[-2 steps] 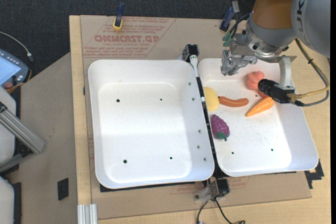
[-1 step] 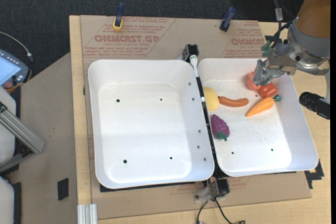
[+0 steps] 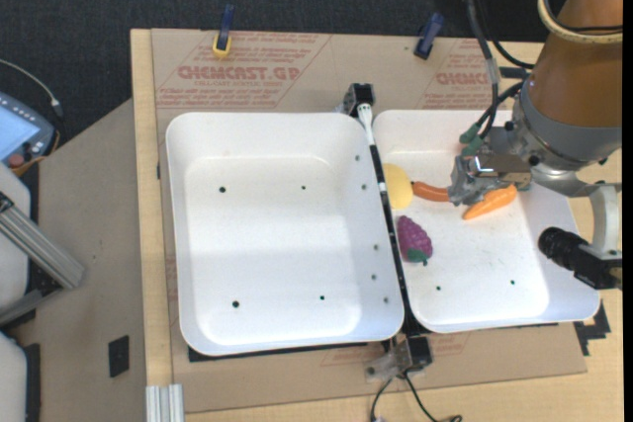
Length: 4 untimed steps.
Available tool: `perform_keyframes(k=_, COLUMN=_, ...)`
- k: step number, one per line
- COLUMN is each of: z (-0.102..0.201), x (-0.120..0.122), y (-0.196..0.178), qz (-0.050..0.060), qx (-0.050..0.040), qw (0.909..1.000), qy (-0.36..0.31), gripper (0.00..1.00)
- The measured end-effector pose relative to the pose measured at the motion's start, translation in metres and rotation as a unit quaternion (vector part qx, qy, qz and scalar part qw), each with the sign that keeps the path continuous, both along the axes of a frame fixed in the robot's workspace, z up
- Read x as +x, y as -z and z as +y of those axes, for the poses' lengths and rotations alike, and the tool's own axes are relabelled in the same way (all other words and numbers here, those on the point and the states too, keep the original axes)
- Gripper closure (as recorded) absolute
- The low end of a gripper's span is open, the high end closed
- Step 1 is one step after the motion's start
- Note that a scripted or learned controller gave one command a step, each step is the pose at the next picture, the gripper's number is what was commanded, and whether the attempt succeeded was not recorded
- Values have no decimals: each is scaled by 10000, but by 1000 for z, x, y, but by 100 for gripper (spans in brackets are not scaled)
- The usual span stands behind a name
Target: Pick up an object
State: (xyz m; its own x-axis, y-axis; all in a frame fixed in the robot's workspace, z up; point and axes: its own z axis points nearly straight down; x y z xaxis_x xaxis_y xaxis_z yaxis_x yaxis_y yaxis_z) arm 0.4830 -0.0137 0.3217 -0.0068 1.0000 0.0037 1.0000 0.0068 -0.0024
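Purple grapes (image 3: 414, 239), yellow lemon (image 3: 397, 186), orange carrots (image 3: 490, 203) beside gripper (image 3: 473, 185).

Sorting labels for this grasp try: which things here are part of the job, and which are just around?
Job: pincer; carrot; yellow fruit; purple grapes; orange-red piece; right bin.

Around: left bin; blue clamps; cardboard sheet.

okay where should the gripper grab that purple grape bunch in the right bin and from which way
Judging by its pose, grip the purple grape bunch across its narrow middle, coming straight down. It lies flat and elongated beside the divider, apart from the yellow piece, so fingers fit on its long sides.
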Motion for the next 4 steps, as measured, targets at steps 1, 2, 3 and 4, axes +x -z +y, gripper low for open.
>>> perform_keyframes(k=1, z=46, x=-3, y=-81, qz=-66, qx=-8, qw=10000, qy=-2, gripper=100)
perform_keyframes(k=2, z=98, x=-3, y=-217, qz=-110, qx=7, qw=9999, qy=-5, gripper=100)
perform_keyframes(k=3, z=104, x=90, y=-209, qz=-41, qx=-25, qw=10000, qy=42, gripper=100)
perform_keyframes(k=4, z=104, x=86, y=-222, qz=-61, qx=-20, qw=10000, qy=31, gripper=100)
